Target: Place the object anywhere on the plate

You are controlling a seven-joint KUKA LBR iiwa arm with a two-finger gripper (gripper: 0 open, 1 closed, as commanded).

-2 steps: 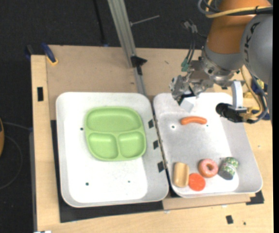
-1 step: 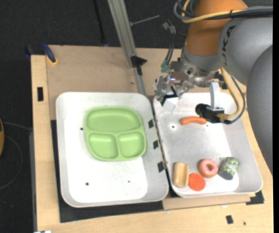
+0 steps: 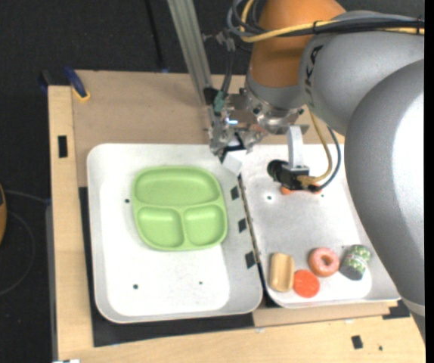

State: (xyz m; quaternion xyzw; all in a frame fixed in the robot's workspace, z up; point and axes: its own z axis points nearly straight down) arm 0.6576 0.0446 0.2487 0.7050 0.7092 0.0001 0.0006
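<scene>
Two white bins sit side by side on the bench (image 3: 126, 112). Left bin (image 3: 111, 278) carries a green divided plate (image 3: 179, 206) near its middle. Right bin (image 3: 308, 218) holds a tan block (image 3: 280, 271), red piece (image 3: 305, 283), pink donut (image 3: 323, 261) and speckled object (image 3: 354, 262) along its near edge. Gripper (image 3: 228, 138) hovers at the bins' far edge; grip state cannot be told.

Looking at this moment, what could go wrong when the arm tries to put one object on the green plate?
1. The bread-like piece, orange-red piece, pink donut and green item lie close together in the right bin's near corner, so a grasp may nudge a neighbour or catch two.
2. They sit near the bin wall, which could block the gripper.
3. The gripper hangs over the far end of the divide between the bins, far from the objects; the plate lies in the left bin, so a weak grip could drop the load crossing the rims.
</scene>
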